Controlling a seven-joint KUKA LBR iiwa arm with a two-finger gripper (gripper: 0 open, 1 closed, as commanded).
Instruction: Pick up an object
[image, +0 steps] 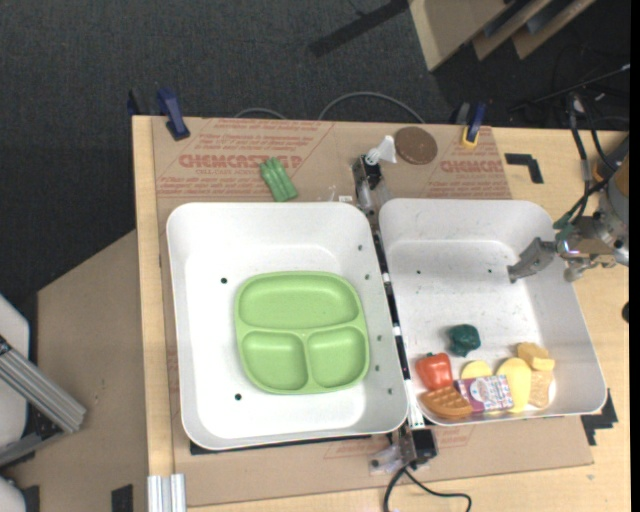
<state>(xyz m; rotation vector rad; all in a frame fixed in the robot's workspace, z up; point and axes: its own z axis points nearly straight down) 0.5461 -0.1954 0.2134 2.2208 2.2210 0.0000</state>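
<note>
Several toy foods lie in the near corner of the right bin (470, 235): a dark green piece (462, 338), a red pepper (434, 370), a brown bread-like piece (446, 403), a pink packet (490, 393) and yellow pieces (518, 377). My gripper (527, 262) reaches in over the right bin's far right side, above bare floor. It sits well behind the toys and apart from them, and nothing shows in its grasp.
The left bin (200, 300) holds a green divided plate (299, 331). Behind the bins on the cardboard lie a green clip (279, 181), a brown disc (415, 146) and a small white bottle (379, 154). Blue clamps hold the board's back edge.
</note>
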